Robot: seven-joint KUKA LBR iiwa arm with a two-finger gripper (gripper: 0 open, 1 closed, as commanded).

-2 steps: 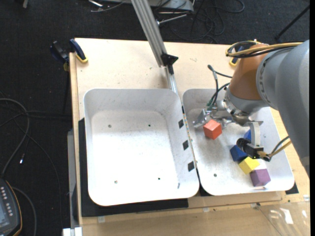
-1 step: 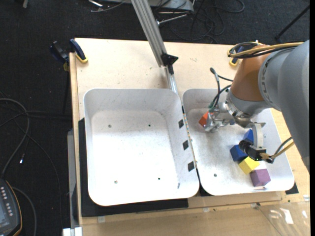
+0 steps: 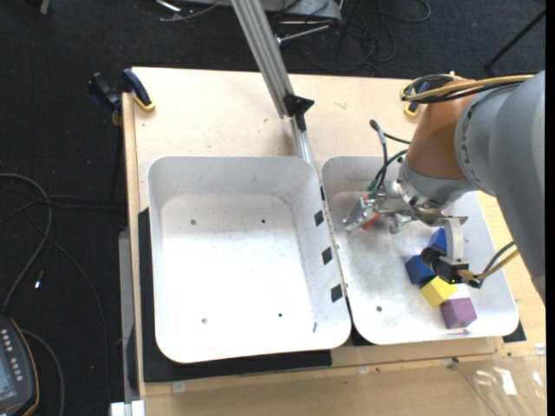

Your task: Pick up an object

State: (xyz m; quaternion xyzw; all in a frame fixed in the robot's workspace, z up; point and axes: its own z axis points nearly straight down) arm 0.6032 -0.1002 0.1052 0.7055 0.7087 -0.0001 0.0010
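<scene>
The grey arm (image 3: pixel 486 137) came in from the right side and bent down over the right bin (image 3: pixel 364 302). It had an orange band (image 3: pixel 438 137) just above the wrist. The gripper (image 3: pixel 368 215) hung low over the upper left part of that bin, with its metal fingers pointing to the left. A tiny bit of red showed by the fingers, but it was too small to tell what it was. The fingers looked a little apart, and no block sat between them.

The blocks lay together in the lower right part of the right bin. A blue block (image 3: pixel 419 269) was nearest to the gripper, but not touching it. A yellow block (image 3: pixel 438 291) sat right beside the blue one. A purple block (image 3: pixel 458 312) sat just below the yellow one, close to the bin's edge.

The left bin (image 3: pixel 230 258) sat beside the right one on the tan bench (image 3: pixel 217 111). A yellow and blue clamp (image 3: pixel 130 89) was fixed at the bench's far left corner.
</scene>
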